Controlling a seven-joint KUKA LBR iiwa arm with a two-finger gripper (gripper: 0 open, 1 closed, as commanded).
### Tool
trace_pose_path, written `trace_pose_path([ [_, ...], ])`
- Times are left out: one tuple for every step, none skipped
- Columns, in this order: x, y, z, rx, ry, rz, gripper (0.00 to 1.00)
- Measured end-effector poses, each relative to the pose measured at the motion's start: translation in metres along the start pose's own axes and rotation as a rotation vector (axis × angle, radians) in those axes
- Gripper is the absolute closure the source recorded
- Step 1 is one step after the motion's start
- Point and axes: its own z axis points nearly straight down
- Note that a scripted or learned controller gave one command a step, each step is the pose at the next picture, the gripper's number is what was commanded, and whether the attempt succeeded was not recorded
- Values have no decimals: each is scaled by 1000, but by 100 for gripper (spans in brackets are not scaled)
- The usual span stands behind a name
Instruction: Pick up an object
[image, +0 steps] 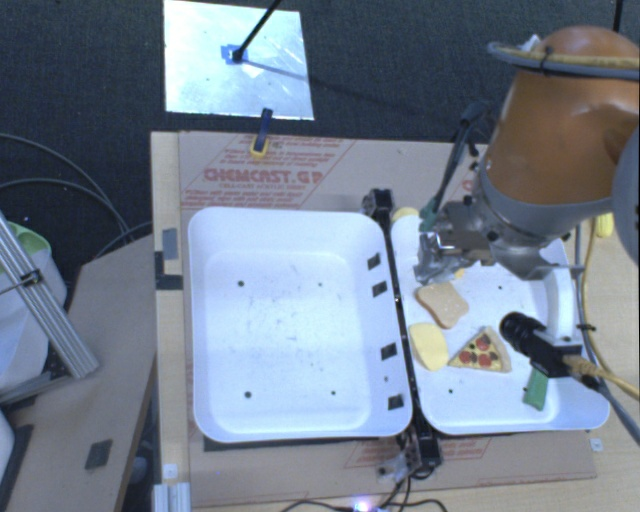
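Note:
The right bin (500, 425) holds a toast slice (442, 302), a pale yellow piece (430, 346), a pizza slice (480, 352) and a small green block (535, 388). A small yellow item (405, 214) lies at that bin's far left corner. My gripper (433, 262) hangs over the bin's far left part, just above and behind the toast slice, under the big orange and grey arm (560, 130). Nothing shows in its grasp. The arm hides the far right part of the bin.
The left bin (290, 215) sits beside the right one, joined along a black clipped divider (390, 300). Both rest on a cardboard sheet (260, 175). A shiny metal plate (240, 60) lies behind the bench, and a metal frame (40, 300) stands at far left.

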Motion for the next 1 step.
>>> trace_pose_path([
  [-57,9,159,24,-7,18,100],
])
